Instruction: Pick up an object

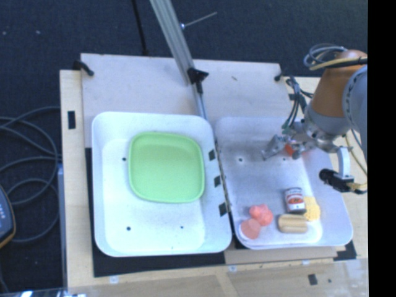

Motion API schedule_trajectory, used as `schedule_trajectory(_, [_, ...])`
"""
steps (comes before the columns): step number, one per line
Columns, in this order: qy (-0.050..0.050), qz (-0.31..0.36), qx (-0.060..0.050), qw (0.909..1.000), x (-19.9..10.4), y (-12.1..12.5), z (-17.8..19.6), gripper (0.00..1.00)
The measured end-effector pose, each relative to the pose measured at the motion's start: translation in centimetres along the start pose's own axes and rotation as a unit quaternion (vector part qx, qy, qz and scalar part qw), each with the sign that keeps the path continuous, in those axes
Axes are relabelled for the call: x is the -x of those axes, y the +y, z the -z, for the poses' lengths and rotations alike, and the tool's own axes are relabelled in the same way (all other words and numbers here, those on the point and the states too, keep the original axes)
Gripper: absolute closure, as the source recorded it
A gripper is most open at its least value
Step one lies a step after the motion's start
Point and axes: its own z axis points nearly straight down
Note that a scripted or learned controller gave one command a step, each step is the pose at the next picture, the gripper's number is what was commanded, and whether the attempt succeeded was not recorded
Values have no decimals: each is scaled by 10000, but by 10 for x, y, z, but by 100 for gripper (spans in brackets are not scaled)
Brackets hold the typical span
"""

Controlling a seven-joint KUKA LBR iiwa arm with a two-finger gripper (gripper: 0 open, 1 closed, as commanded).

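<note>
My gripper point(276, 148) hangs over the upper middle of the right bin point(247, 135), reaching in from the right under the orange-banded wrist. Small toy items lie along the front of that bin, well below the gripper. They are a red can point(295, 200) standing upright, a yellow piece point(312, 209) just right of it, a tan bun-like roll point(292, 224), and two pink pieces point(262, 214) point(250, 229). A green square plate point(166, 167) lies flat in the left bin point(111, 228).
A slanted metal pole point(176, 39) runs from the top down to the divide between the bins. Small black clips point(218, 181) sit on the shared bin edge. Cables hang off the bench at the left.
</note>
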Motion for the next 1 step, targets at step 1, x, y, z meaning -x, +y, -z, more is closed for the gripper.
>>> schedule_trajectory(1, [-2, 0, 25, 10000, 0, 1, 13, 100])
